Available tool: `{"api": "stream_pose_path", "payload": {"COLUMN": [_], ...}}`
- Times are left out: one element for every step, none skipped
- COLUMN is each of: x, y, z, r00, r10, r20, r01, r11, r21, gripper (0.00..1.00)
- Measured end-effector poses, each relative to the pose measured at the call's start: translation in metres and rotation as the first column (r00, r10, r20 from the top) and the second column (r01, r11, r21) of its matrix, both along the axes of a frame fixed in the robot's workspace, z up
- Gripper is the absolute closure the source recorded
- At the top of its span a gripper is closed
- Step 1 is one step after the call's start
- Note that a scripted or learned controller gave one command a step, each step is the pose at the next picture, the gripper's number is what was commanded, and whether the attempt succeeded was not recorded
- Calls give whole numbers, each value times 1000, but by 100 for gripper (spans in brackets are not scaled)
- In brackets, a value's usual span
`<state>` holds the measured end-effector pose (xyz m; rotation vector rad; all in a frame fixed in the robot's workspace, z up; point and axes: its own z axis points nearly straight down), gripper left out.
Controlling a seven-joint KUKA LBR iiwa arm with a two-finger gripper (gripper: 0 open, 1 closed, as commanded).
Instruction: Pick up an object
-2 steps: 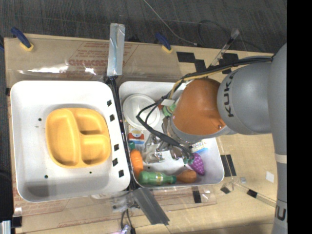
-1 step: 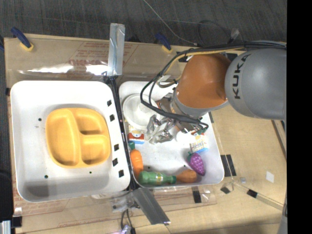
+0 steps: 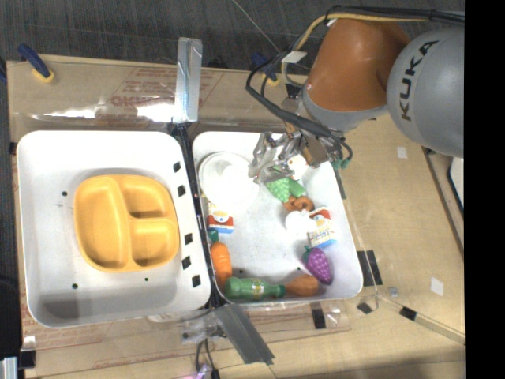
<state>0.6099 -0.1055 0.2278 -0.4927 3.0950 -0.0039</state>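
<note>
Hand low in right bin, green toy just below it, grip unclear

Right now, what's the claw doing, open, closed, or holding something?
Claw: low in the right white plastic bin, just above a green toy vegetable; open or closed cannot be told.

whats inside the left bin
A yellow divided tray lies inside the left bin, and no items show in its compartments. The bin floor under the tray is covered.
</note>
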Motion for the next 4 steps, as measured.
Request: {"api": "stream_pose_path", "payload": {"x": [39, -26, -101, -102], "y": [-99, -49, -21, -102], "z": [81, -8, -18, -102], "r00": [961, 956, 943, 987], "r10": [-276, -292, -334, -160], "r20": [0, -13, -8, -12], "r01": [276, 292, 334, 160], "r11": [961, 956, 943, 987], "r21": [-1, 1, 1, 2], "gripper": [100, 100, 100, 100]}}
